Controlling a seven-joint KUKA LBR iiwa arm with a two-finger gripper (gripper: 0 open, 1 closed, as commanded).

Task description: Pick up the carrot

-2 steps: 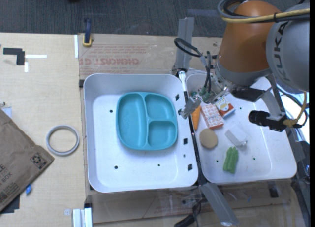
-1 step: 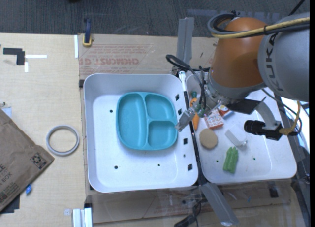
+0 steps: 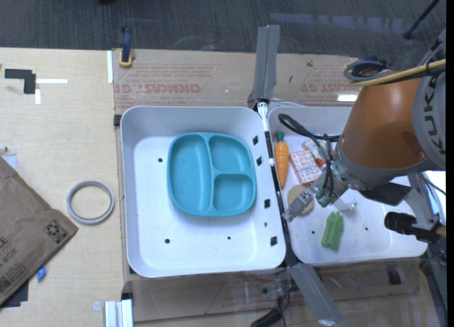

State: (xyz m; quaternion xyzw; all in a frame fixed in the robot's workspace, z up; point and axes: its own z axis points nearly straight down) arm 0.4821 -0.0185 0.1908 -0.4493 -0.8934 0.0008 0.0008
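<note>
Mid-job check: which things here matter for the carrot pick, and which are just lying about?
For the job:
- orange carrot, lying along the left wall of the right white bin
- gripper

Lying about:
- green vegetable-shaped toy, right bin
- red-and-white printed packet, right bin
- teal divided plate in the left white bin
- grey tape ring on the bench

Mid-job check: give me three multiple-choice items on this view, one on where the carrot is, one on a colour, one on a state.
1. The carrot lies:
A. in the right bin, by its left wall
B. on the blue tray
C. on the bench

2. The divided tray in the left bin is:
A. red
B. blue
C. yellow

3. The carrot is:
A. lifted
B. lying on the bin floor
C. standing upright

Answers: 1 A, it rests beside the wall between the bins. 2 B, plainly blue. 3 B, it lies flat, apart from the arm.
</note>
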